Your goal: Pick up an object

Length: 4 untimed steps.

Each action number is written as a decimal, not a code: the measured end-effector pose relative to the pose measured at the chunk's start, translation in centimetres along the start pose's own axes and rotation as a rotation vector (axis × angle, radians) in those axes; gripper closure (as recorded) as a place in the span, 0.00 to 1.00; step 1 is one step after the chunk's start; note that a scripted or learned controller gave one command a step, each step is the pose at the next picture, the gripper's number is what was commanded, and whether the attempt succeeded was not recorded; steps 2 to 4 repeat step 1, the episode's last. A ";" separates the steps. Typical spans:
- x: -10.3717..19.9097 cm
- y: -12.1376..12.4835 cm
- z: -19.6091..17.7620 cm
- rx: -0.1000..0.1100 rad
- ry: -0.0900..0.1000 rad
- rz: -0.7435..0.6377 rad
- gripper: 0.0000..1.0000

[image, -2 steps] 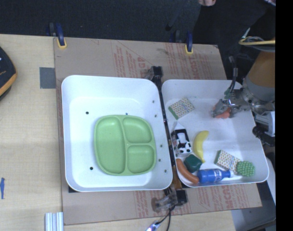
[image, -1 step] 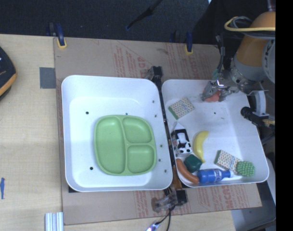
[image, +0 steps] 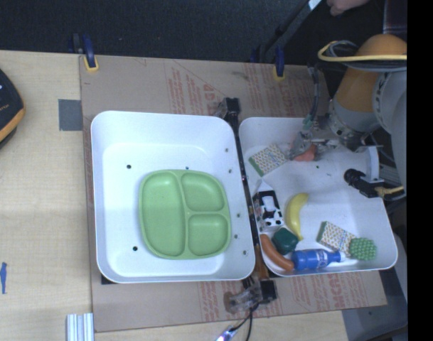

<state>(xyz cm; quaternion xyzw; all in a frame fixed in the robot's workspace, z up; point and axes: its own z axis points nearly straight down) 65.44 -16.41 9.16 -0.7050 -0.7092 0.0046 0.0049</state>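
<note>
1. Locate the gripper (image: pixel 306 145) at the far end of the right bin (image: pixel 387 254), low over a small orange-red object (image: pixel 306 155) that lies just beyond the patterned card (image: pixel 267 159). The tip is small and blurred, so you cannot tell how it is set, nor whether it touches or holds the orange-red object.

2. Treat the orange-red object as the likely pick target, judged only from the gripper's position directly above it. No object is visibly held.

3. Use the right bin as your landmark for the remaining candidates. Along its near wall lie a blue bottle (image: pixel 316 259), a dark green block (image: pixel 284 241) and an orange-red sausage-shaped piece (image: pixel 274 257), packed against one another. A yellow banana (image: pixel 296 213) lies near the bin's middle. A second patterned card (image: pixel 335 235) and a green knobbly piece (image: pixel 362 248) sit toward the near right corner.

4. Note that the clustered items leave little finger room, which probably explains approaching the isolated object at the far end.

5. Observe the left bin (image: pixel 109 190), touching the right bin's left wall. It holds a green divided plate (image: pixel 184 214), lying flat and well apart from the gripper.
</note>
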 end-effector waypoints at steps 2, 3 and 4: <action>10.0 0.2 -10.2 -0.013 0.000 0.000 1.00; 10.0 0.2 -10.2 -0.013 0.000 0.000 1.00; 10.0 0.2 -10.2 -0.013 0.000 0.000 1.00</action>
